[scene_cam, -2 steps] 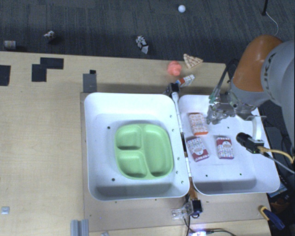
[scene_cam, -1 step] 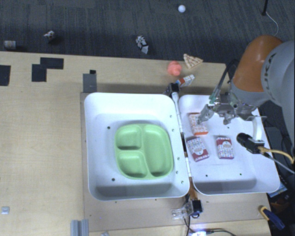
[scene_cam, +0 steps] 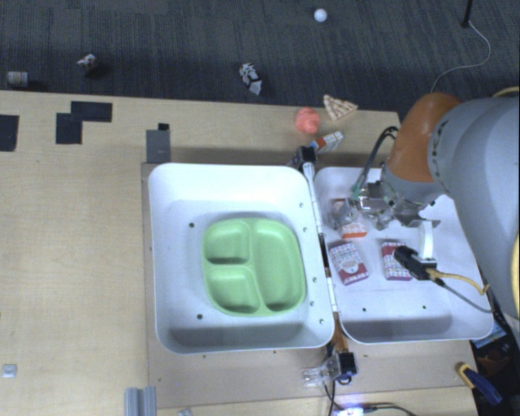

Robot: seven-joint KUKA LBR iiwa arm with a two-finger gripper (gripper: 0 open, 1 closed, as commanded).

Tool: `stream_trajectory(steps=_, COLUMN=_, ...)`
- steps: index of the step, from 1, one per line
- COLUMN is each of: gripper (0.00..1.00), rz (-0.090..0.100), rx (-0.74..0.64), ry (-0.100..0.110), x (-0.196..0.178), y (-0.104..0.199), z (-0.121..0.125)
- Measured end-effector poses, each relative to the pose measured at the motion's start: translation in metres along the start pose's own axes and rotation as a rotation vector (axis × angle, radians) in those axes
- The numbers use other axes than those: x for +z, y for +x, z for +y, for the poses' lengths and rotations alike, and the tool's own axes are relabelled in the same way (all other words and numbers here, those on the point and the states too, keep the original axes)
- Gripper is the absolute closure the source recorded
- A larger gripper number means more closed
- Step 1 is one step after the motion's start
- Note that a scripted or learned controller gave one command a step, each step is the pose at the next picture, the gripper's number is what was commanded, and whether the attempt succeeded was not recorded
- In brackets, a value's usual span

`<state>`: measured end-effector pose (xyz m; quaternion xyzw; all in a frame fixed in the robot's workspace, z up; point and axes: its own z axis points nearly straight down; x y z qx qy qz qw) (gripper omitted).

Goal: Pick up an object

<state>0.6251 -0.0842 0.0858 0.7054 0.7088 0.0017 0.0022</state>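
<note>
Sharing two bins (scene_cam: 175,203) (scene_cam: 390,321): one tray (scene_cam: 252,264), two packets (scene_cam: 348,262) (scene_cam: 396,260)

Even overhead light, soft shadows, bright white bins (scene_cam: 162,268), slight blur.

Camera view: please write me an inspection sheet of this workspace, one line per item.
Surface: wooden bench with a left bin and a right bin, both white.
Job's things: red-and-white packet and second packet in the right bin; green divided tray in the left bin.
Clutter: pink ball and triangular piece on the bench behind the bins.
Grippers: gripper over the right bin's rear part.
Cables: thin dark cable on the dark carpet, top right.
Surroundings: small white ball on the carpet.
</note>
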Motion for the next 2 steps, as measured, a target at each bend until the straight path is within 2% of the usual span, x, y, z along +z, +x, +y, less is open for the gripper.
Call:
stream_trajectory(steps=1, gripper=1.00, rz=-0.001, rx=-0.006, ry=-0.004, x=-0.012, y=0.000, z=0.002)
stream_trajectory(steps=2, gripper=1.00, rz=0.002, rx=-0.001, ry=0.002, x=-0.100, y=0.061, z=-0.050)
